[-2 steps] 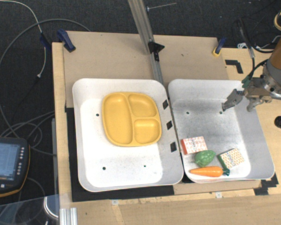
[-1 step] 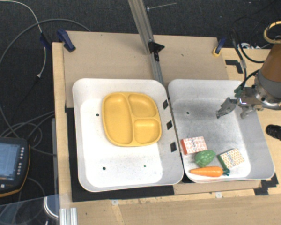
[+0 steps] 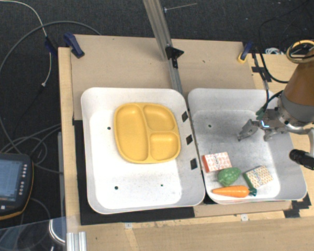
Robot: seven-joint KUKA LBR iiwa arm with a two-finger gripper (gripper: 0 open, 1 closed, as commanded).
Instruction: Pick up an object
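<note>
Carrot (image 3: 231,191) lies untouched below the gripper (image 3: 260,130), whose fingers look spread and empty; approach step, next needs descent toward it.

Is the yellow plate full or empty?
Empty. The yellow plate shows bare yellow in all three sections; the food toys lie in the other bin.

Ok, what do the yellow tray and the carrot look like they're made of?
The yellow tray looks like moulded plastic: uniform colour, smooth rounded compartments, faint sheen. The carrot is likely a plastic toy, given its even orange surface and flat green tip, though real can't be ruled out.
</note>
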